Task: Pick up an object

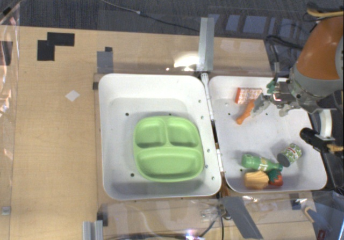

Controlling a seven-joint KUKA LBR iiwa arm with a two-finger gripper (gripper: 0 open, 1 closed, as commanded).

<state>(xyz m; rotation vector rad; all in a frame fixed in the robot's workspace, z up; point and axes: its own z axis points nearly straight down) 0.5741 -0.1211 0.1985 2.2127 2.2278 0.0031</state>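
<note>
Camera view: gripper (pixel 267 99) low over right bin (pixel 232 126), far edge; jaws' state cannot tell. Orange carrot (pixel 245 112) just beside them, red-white packet (pixel 248 94) near. Risk: off-centre closing nudges slanted carrot aside; packet may catch jaws.

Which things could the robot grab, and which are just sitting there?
Things it could pick up, all in the right bin:
- orange carrot, just left of the gripper
- red and white box
- green bottle
- small can
- yellow toy

Just sitting there:
- green divided plate in the left bin
- black shapes on the bench
</note>
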